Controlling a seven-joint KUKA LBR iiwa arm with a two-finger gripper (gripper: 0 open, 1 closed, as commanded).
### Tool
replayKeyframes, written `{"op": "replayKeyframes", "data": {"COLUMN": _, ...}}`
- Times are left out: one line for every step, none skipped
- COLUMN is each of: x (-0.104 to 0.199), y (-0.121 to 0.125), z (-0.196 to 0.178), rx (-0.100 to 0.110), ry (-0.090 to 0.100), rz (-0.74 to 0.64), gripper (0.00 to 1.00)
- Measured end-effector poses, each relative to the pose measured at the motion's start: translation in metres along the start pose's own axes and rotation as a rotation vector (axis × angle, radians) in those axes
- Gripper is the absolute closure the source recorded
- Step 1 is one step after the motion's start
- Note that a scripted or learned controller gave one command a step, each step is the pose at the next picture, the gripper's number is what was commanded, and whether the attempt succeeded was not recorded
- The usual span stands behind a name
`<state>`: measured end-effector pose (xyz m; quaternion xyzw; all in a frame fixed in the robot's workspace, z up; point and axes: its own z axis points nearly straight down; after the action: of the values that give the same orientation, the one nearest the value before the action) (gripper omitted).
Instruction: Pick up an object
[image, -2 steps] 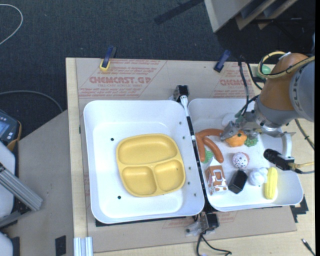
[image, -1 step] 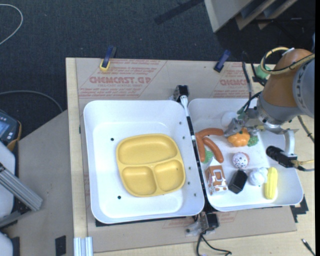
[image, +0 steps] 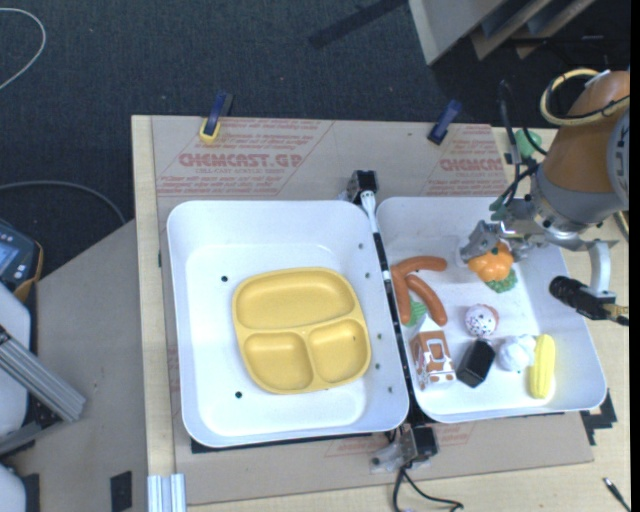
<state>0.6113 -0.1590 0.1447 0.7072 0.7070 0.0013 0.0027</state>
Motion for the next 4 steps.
{"op": "replayKeyframes", "data": {"x": 0.0, "y": 0.005, "z": -0.044, "rx": -0.001, "ry": 0.0, "rz": -0.001, "gripper": 1.0}}
{"op": "replayKeyframes", "data": {"x": -0.001, "y": 0.007, "z": -0.083, "rx": -0.001, "ry": 0.0, "rz": -0.001, "gripper": 1.0}}
{"op": "replayKeyframes", "data": {"x": 0.034, "y": -0.04, "z": -0.074, "rx": 0.011, "ry": 0.005, "rz": -0.002, "gripper": 1.0}}
{"op": "replayKeyframes", "data": {"x": 0.078, "y": -0.082, "z": -0.08, "rx": 0.011, "ry": 0.004, "rz": -0.003, "gripper": 1.0}}
